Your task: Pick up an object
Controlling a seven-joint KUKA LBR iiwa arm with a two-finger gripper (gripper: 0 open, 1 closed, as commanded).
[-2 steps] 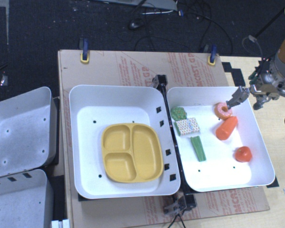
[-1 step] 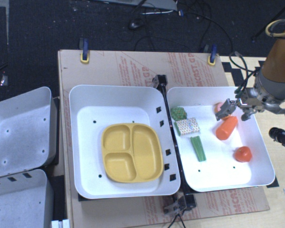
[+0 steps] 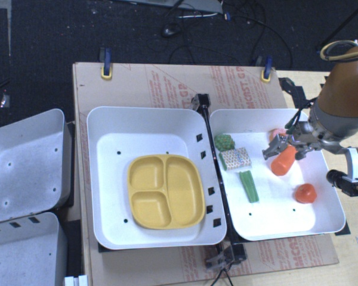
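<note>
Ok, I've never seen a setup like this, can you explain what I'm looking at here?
One camera looks down at a slant on a bench. The grey and orange shape at the right is a robot arm, and its pincer is over the right white bin, at an orange carrot-like toy; whether it grips it is unclear. That bin also holds a red toy, a green stick, a patterned block and a green lump. The left bin holds a yellow divided plate.

fixed overhead cam | looking down at a slant | far enough back to catch both bins plus bench | arm coming in from right
</note>
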